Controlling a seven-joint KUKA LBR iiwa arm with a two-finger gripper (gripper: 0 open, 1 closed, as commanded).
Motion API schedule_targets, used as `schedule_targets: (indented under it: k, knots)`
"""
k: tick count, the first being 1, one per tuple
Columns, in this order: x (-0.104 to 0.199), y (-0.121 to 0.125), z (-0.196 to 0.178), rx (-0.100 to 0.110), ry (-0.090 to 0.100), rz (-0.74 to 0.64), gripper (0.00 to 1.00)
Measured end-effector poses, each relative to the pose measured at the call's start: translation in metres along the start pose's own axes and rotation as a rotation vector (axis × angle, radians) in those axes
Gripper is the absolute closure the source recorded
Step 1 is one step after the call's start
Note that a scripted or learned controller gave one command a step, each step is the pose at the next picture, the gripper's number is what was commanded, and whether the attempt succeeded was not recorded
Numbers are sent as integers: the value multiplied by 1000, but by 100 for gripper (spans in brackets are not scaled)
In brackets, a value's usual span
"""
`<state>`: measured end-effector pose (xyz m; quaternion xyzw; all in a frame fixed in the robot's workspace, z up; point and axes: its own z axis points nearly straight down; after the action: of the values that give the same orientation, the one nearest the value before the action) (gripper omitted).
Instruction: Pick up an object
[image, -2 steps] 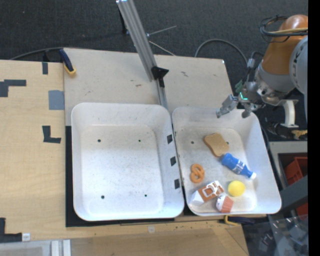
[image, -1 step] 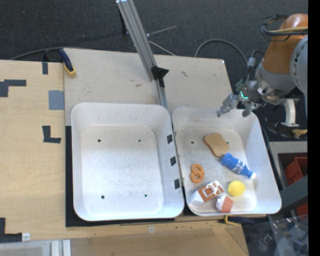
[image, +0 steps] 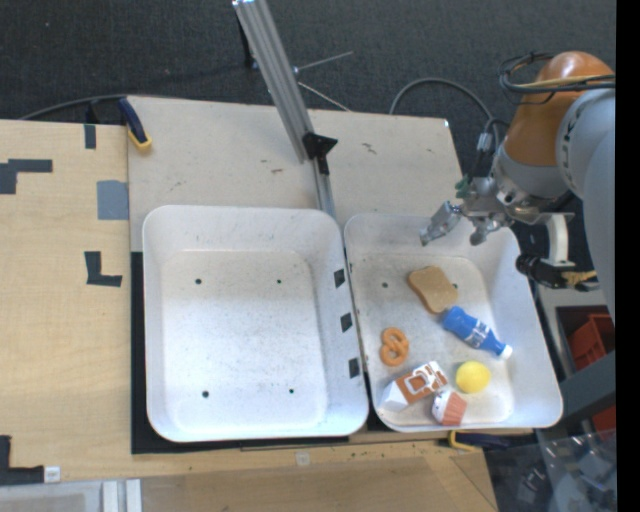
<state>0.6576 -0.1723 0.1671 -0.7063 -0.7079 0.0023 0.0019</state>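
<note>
No readable text for you: the small orange-and-white carton (image: 421, 382) had print on it, too small to make out. The right bin (image: 530, 330) held everything: a bread slice (image: 433, 288), a blue bottle (image: 474, 332), an orange pretzel (image: 394, 346), a yellow ball (image: 473, 377), the carton, and an orange-and-white cup (image: 449, 407) at the lower rim. The left bin (image: 240, 225) sat beside it. The gripper (image: 457, 231) hovered over the right bin's upper edge, fingers spread, pinching nothing. The arm was cut off at the frame's right.
</note>
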Motion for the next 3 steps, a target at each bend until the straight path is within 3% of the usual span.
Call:
schedule_targets:
  k: [1, 2, 3]
  knots:
    - [-7, -5, 60, 1, 0, 2, 0]
    - [-6, -6, 80, -2, 0, 0, 0]
    - [-6, -5, 68, -4, -1, -1, 100]
